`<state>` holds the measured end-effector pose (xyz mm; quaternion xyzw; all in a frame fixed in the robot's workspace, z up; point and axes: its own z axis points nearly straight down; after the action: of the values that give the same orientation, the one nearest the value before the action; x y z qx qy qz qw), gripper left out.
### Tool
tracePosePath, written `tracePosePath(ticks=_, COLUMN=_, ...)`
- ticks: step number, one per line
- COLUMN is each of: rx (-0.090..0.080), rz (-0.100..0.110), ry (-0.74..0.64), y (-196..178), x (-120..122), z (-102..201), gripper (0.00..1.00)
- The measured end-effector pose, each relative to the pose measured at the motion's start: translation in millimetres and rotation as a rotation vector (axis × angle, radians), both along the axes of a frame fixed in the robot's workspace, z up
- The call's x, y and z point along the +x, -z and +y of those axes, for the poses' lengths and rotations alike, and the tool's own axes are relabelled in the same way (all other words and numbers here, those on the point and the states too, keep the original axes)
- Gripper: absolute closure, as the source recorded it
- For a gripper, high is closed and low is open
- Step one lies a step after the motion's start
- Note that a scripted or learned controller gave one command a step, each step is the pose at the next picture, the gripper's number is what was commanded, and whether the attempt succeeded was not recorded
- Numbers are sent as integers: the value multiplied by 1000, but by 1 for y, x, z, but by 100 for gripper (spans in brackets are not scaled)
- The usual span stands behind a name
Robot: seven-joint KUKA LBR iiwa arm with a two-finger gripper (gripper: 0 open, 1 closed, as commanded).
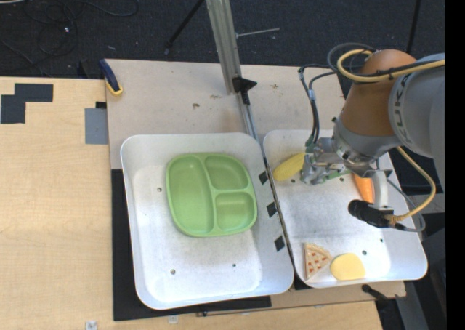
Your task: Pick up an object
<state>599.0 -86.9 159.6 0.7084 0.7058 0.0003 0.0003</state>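
Observation:
My gripper hangs low over the far left part of the right bin. A yellow, banana-like piece lies just left of it, touching or nearly touching the fingertips. An orange carrot-like piece lies to the gripper's right, partly hidden by the wrist. At the bin's near edge sit a pizza slice and a round yellow piece. I see nothing held between the fingers.
The left bin holds a green divided plate. A metal post rises behind the bins, near the divider between them. The arm's grey and orange body covers the right bin's far right corner.

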Motion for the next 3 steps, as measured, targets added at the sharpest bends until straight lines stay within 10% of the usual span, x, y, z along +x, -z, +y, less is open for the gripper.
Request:
tracePosePath(ticks=2, rx=0, rz=-1, ry=-5, y=-89, x=11, z=-4, gripper=100)
tracePosePath(ticks=3, rx=2, rz=4, ry=-9, y=-88, x=9, z=56, gripper=100)
